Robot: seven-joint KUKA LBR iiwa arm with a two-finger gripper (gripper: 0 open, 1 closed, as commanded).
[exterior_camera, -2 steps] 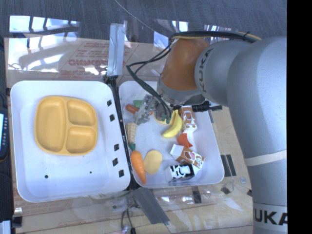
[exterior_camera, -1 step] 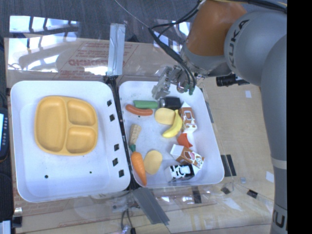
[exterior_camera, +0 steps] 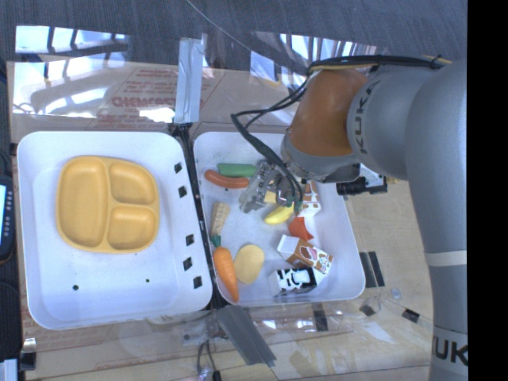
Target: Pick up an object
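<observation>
In the right bin (exterior_camera: 349,236), toward its far edge, the gripper (exterior_camera: 266,190) hangs low over the clutter of toy food. Its metal fingers point toward the bin's left wall, and whether they are spread or closed cannot be told from here; nothing is plainly seen between them.

The nearest thing is the banana (exterior_camera: 279,214), which lies just beside the gripper on the side toward the bin's near edge, its long axis slanting from the near left up toward the far right. It looks like the likeliest pick, though that is a judgement. To take it, the gripper would need to shift a little toward the near edge and close across the banana's short width, not along its length.

Other candidates lie close by. The sausage (exterior_camera: 226,180) and the green piece (exterior_camera: 236,168) lie side by side at the far left of the bin, both running left to right, just beyond the gripper. A carrot (exterior_camera: 225,270) lies along the left wall near the near corner, with a potato (exterior_camera: 249,262) touching or nearly touching it. A cow carton (exterior_camera: 296,279) stands at the near edge.

The left bin (exterior_camera: 48,292) holds a yellow tray (exterior_camera: 107,203), well apart from the gripper.
</observation>
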